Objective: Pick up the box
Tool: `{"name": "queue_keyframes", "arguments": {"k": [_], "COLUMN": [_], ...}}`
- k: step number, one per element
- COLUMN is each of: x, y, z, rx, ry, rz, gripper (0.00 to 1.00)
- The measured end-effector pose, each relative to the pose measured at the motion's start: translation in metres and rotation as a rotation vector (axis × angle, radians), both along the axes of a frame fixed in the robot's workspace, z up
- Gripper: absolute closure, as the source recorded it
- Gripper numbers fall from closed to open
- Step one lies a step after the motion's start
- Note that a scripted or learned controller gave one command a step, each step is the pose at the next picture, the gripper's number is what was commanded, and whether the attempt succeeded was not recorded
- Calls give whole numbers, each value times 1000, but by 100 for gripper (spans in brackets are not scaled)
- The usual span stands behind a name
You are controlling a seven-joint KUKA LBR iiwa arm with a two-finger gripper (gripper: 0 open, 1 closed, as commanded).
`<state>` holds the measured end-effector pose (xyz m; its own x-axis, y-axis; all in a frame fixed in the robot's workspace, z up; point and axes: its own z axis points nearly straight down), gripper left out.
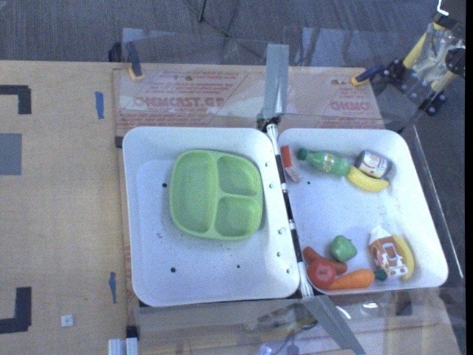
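An orange and white carton-like box (385,254) lies near the front right corner of the right bin (421,191), beside a yellow banana (405,256). A smaller red and white box (288,166) lies against that bin's left wall. At the top right corner of the view, well beyond the bins, sits a piece of metal and yellow gear that looks like my gripper (442,39); it is too small and cluttered to read. Nothing is near either box.
The right bin also holds a green bottle (325,161), a can (373,163), a second banana (367,181), a green pepper (342,248), a red tomato (322,272) and a carrot (353,279). A green divided plate (216,194) lies in the left bin (140,220).
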<state>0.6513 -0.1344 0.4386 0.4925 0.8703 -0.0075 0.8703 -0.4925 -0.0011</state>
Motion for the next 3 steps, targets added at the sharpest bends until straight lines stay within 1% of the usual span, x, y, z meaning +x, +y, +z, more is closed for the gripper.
{"name": "queue_keyframes", "arguments": {"k": [1,2,3], "x": [17,20,20], "y": [-21,-19,-19], "z": [-7,0,0], "rx": [3,0,0], "ry": [-4,-3,-2], "rz": [-37,-32,-33], "gripper": [100,100,0]}}
